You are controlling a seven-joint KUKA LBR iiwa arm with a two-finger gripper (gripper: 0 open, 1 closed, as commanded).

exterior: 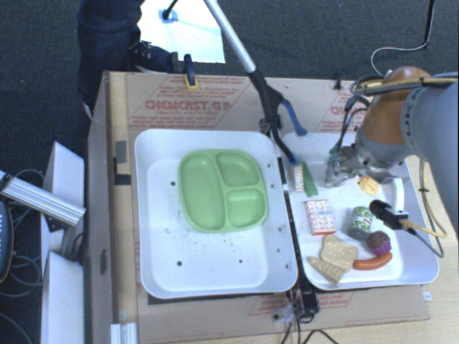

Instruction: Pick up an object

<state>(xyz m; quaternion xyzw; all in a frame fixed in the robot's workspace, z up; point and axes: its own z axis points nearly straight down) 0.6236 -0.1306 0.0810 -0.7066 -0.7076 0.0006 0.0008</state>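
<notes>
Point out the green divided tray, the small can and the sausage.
green divided tray (pixel 222 190): camera view, middle ridge between compartments.
small can (pixel 361 222): camera view, its label side.
sausage (pixel 372 262): camera view, mid-length.

Assorted toy food (pixel 337 253) in right bin (pixel 423 267)

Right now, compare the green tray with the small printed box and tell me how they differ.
The green tray lies in the left bin; the printed box lies in the right bin. The tray is far bigger than the box. The tray is plain green with three compartments; the box is white with reddish print. Both lie flat.
</notes>
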